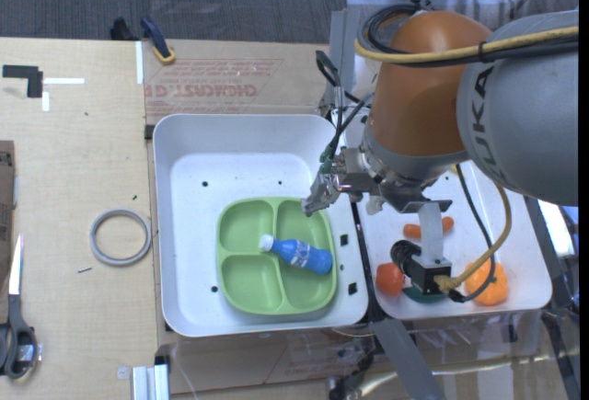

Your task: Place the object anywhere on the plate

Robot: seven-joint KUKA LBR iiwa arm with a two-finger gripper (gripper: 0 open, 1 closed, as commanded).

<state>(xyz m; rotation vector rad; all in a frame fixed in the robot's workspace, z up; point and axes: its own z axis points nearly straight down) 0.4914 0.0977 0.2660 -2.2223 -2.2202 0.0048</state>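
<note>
At the far left of the bench (74, 159) lie a tape ring (121, 235) and scissors (17, 334), well clear of the work. In the left bin (175, 205) the blue bottle (299, 253) already lies across the green plate (241, 283), straddling its dividers. Just right, the tool (319, 196) hangs over the plate's rim; whether it is parted I cannot tell, and a sideways sweep might roll the bottle off.

Plate (241, 283): light green, three compartments, plain. Bottle (298, 253): blue body with white markings, white cap. Both bins (184, 233) were white; the left one had a few small dark specks on its floor. Bench (74, 159) was pale tan, with black and white tape marks near its left edge. Ring (120, 235) on the bench was grey. In the right bin: orange (489, 283) and red-orange (390, 278) items. Arm (515, 113) was grey with an orange band. Cable (497, 242) was yellow.
</note>
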